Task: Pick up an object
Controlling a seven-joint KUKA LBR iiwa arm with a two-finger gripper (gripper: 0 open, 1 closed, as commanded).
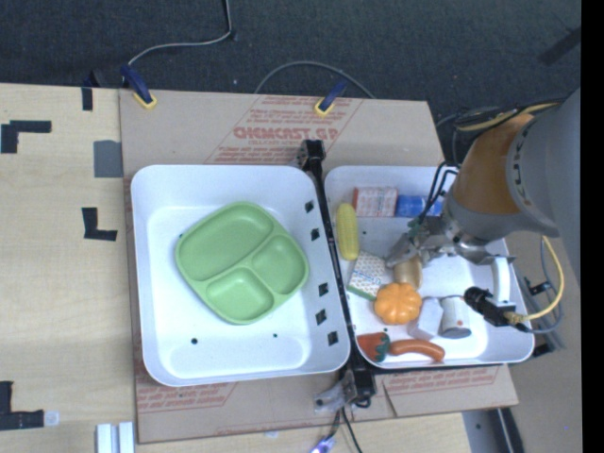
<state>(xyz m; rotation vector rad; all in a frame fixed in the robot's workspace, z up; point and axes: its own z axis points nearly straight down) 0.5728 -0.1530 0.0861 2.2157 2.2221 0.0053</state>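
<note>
Orange pumpkin toy [397, 303] crowds the tool [408, 256], grip unreadable; descending there could nudge neighbours and miss.

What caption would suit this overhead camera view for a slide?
Robot arm's gripper reaches into the right bin of toy food beside an orange pumpkin; a green divided plate fills the left bin.

Left bin [151, 253]: holds divided plate [243, 262], centre-left of frame.
Right bin [510, 347]: toy corn [347, 231] along left wall; small box [376, 201] at upper edge; toy pumpkin [397, 303] centre; toy carrot [406, 349] along lower edge.
Gripper [412, 249]: above the pumpkin.
</note>
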